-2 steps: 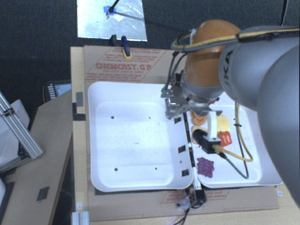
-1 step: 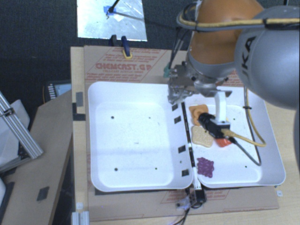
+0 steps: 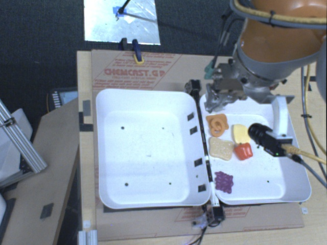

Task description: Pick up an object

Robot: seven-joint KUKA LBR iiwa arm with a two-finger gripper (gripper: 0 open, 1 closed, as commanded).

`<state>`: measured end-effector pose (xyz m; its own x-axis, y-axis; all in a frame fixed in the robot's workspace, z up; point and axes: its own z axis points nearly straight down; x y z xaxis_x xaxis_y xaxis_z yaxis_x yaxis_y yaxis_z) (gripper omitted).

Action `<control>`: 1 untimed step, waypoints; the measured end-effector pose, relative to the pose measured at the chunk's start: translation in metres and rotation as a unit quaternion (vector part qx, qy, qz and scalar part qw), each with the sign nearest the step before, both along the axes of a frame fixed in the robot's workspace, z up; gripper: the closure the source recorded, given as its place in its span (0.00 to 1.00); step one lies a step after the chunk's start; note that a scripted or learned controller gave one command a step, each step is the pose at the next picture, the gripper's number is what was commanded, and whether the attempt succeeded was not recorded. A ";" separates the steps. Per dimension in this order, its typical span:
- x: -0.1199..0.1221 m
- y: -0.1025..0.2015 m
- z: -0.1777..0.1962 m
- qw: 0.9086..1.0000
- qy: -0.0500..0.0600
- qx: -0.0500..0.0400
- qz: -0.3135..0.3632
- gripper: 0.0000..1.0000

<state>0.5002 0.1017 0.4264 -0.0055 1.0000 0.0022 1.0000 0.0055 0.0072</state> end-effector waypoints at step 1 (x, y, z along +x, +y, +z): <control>-0.008 0.038 0.032 1.000 0.001 0.000 0.001 1.00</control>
